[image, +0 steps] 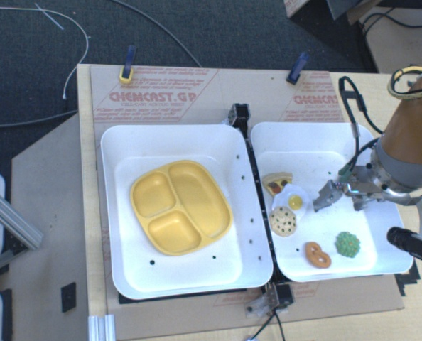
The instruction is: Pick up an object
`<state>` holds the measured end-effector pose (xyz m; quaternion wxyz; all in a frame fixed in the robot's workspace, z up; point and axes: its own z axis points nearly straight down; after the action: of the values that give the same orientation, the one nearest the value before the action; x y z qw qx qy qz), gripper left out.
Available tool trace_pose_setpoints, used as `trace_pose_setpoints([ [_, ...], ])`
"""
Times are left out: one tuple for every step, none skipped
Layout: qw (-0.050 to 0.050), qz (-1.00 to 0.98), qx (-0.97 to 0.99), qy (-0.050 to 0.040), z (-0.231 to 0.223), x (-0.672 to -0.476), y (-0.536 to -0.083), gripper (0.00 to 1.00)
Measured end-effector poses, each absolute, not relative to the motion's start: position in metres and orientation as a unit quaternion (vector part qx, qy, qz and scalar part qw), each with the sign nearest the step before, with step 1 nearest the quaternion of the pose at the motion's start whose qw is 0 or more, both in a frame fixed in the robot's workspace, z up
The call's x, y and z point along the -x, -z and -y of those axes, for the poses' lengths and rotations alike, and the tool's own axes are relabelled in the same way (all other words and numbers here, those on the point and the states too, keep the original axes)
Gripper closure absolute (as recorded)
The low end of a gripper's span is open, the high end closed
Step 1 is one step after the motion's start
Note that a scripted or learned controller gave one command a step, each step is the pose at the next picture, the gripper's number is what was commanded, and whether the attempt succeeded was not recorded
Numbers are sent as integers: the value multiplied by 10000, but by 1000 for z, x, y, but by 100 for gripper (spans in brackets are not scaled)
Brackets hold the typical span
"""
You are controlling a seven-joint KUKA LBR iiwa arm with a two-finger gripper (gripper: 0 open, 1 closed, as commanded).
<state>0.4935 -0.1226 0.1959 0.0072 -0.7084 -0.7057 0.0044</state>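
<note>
Over the right bin [317, 137], the gripper [325, 197] hovers, fingers spread around nothing, just right of the fried egg [293, 201].

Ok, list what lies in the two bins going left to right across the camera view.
Yellow divided plate → pizza slice → cookie → fried egg → pretzel → gripper → broccoli.
</note>
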Motion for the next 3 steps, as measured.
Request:
trace_pose_setpoints([
  [12, 7071, 7071, -1, 122, -497, -203, 0],
  [35, 7070, 7072, -12, 118, -492, -159, 0],
  [34, 7072, 7070, -11, 116, -499, -114, 0],
])
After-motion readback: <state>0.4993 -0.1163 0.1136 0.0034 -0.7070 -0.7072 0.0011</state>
